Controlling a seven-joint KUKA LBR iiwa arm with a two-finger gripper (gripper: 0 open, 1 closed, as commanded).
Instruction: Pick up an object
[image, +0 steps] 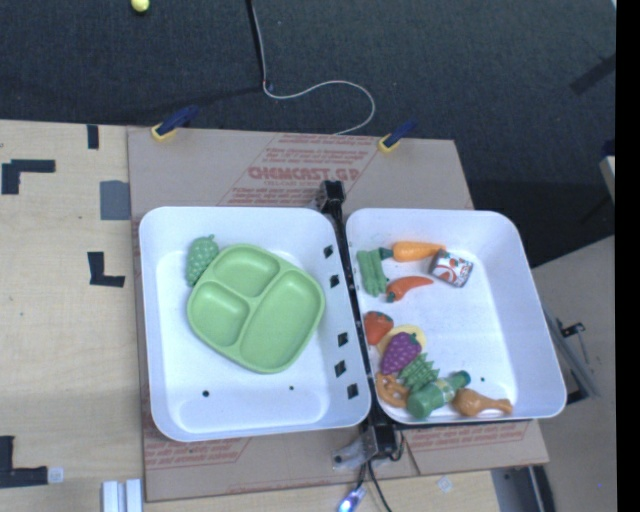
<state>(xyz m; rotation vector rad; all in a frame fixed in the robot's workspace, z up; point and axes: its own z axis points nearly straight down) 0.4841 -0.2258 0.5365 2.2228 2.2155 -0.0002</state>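
In the right bin (500, 330) lie toy foods, among them a carrot (415, 250), a small can (451, 268) and purple grapes (398, 352); whether my pincer is open or closed I cannot tell.

Single fixed camera above bench (60, 300), looking down at slant. Both white bins fully in frame: left bin (165, 330) and right bin (500, 330) side by side at centre. Moderate distance; dark floor (450, 60) beyond far edge.

green grapes (201, 258) – part under plate (256, 308) | toy pile (420, 380) – overlapping, indistinct
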